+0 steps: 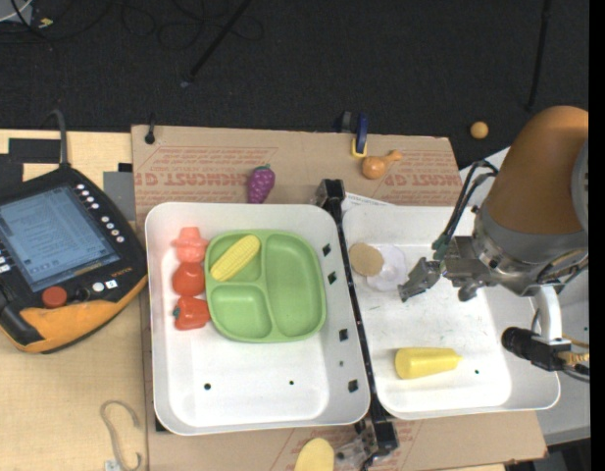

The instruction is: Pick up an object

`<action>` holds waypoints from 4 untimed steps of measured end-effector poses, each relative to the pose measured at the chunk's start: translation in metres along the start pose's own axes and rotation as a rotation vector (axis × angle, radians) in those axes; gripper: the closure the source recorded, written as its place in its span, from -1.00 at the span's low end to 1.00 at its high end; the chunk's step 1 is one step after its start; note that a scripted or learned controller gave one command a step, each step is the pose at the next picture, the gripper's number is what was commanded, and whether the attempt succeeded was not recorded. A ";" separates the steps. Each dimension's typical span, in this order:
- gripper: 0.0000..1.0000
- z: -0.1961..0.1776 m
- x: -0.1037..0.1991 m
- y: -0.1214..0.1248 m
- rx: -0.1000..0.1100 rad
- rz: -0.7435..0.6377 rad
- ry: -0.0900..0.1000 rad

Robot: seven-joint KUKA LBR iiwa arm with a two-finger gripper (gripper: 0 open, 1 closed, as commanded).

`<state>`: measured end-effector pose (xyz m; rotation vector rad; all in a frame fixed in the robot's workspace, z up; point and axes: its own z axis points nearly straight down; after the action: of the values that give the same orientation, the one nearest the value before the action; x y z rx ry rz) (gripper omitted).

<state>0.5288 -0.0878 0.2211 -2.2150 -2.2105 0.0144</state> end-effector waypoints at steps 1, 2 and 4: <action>-1.00 -0.007 0.000 0.002 -0.012 -0.002 -0.001; -1.00 0.037 -0.002 0.005 -0.008 -0.002 -0.001; -1.00 0.135 0.008 0.005 -0.014 0.001 -0.004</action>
<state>0.5314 -0.0795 0.0866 -2.2251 -2.2191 0.0036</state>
